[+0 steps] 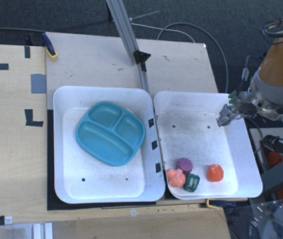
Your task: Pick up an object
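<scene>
Toys sit nearest, bunched along the front edge of the right bin [241,148]: a pink-orange piece [176,177] touching a green pepper [192,182], a purple piece [184,164] just behind them, and an orange-red piece [214,173] a little apart to the right. None is held. The left bin [62,148] holds a blue divided plate [111,132], lying flat. Farther back, the gripper [225,116] hangs over the right bin's far right corner, well apart from the toys; whether its fingers are apart or together I cannot tell. Beyond, a metal pole [124,26] slants over the bench [91,63].
</scene>
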Controlling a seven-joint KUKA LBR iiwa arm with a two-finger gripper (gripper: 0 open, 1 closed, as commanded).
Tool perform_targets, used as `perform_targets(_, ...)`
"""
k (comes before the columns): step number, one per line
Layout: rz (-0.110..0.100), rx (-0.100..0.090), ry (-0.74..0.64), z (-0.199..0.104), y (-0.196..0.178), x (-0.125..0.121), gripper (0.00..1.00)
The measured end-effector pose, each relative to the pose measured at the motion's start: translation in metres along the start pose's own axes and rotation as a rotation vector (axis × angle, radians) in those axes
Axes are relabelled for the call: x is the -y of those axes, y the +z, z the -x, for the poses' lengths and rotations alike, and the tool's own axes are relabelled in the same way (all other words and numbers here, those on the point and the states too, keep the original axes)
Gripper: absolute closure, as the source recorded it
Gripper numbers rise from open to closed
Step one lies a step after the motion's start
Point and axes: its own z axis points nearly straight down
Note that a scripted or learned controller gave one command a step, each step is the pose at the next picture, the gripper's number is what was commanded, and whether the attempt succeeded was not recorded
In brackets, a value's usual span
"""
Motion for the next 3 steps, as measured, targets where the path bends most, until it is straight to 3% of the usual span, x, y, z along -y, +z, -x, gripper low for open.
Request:
perform_targets(1,-0.006,-0.003,-0.005,-0.060,0.010,-0.010,1.00)
perform_targets(3,-0.008,-0.003,-0.004,-0.161,0.034,-0.004,1.00)
